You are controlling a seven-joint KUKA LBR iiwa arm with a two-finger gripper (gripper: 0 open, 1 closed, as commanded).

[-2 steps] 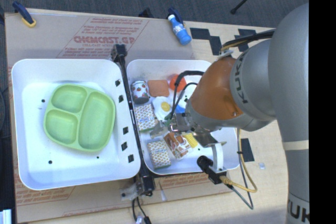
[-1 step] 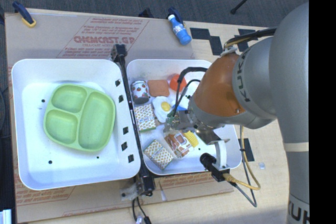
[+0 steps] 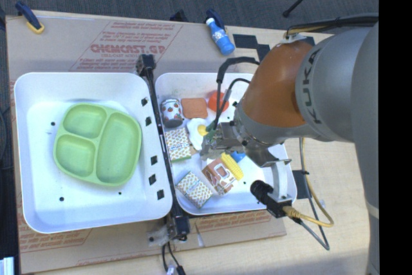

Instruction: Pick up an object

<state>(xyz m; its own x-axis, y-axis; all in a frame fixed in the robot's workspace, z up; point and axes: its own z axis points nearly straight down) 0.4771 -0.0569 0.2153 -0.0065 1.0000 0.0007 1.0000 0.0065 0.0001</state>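
Note:
My gripper [image 3: 215, 143] hangs low over the middle of the right bin [image 3: 193, 82], under the orange-banded wrist. Right around it lie a white and yellow-green item [image 3: 196, 132], a yellow piece [image 3: 233, 167] and a brown and white packet [image 3: 217, 177]. A small round can [image 3: 170, 111], an orange-brown block [image 3: 194, 107] and a red-orange ball [image 3: 217, 100] sit toward the bin's far side. A green patterned packet [image 3: 178, 145] and a checkered box [image 3: 194, 189] lie on the bin's left and near side. The wrist hides what lies directly beneath it.
The left bin [image 3: 38, 203] holds a green divided plate [image 3: 98, 144]. Black clips [image 3: 147, 62] join the two bins along the middle. A blue clamp [image 3: 220, 35] sits on the cardboard behind the right bin, another blue and yellow clamp [image 3: 29, 17] at the far left corner.

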